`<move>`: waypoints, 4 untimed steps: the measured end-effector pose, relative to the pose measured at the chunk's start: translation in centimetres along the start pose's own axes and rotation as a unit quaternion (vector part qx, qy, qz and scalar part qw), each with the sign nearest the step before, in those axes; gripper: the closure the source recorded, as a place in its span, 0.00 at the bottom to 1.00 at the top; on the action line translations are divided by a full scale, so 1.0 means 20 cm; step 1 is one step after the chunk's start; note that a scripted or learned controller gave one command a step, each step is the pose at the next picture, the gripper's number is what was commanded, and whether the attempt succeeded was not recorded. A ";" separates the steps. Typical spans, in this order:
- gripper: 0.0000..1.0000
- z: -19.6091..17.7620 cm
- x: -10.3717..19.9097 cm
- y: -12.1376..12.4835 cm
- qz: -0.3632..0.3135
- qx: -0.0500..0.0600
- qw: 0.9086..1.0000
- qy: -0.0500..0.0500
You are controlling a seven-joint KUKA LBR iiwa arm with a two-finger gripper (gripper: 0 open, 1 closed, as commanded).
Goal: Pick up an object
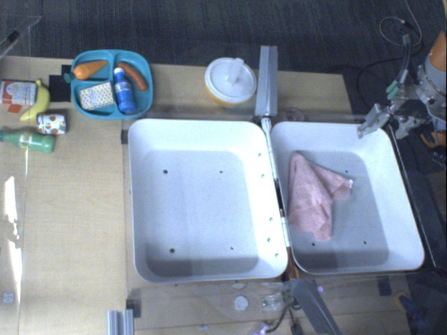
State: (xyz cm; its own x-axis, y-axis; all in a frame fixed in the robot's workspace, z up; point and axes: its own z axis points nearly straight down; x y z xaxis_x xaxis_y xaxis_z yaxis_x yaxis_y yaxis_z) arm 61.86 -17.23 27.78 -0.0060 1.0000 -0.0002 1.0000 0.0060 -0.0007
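On the counter [70, 222], two shallow white bins sit side by side, their inner rims nearly touching along a grey divider strip. Lying in the right bin [391, 187] is a crumpled pink cloth [313, 195], spread from the upper middle of the bin floor down toward its lower middle, with one folded corner pointing toward the right wall; it touches no wall of the bin. The left bin [140, 187] shows its bare white floor with a few small dark holes. Up at the far right, the arm [434, 68] reaches in over the back right corner of the right bin, and the end effector [380, 117] hangs just above that corner's rim, well apart from the cloth. Its tips are small and blurred against the rim, so I cannot tell how far apart they stand; nothing appears to be held between them. Behind the bins, a round white lid on a yellow container [230, 81] stands just beside the upright grey post [267, 82] at the divider. Farther left is a blue divided tray [143, 93] holding toy food: an orange carrot-like piece, a sausage, a blue bottle and a patterned square. Near the left edge of the counter lie a yellow banana [36, 102], a small can [51, 123], a green bottle [28, 141] on its side and a small red-and-white box [15, 93].
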 end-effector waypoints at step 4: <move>1.00 0.40 0.28 0.03 -0.061 -0.001 0.998 -0.001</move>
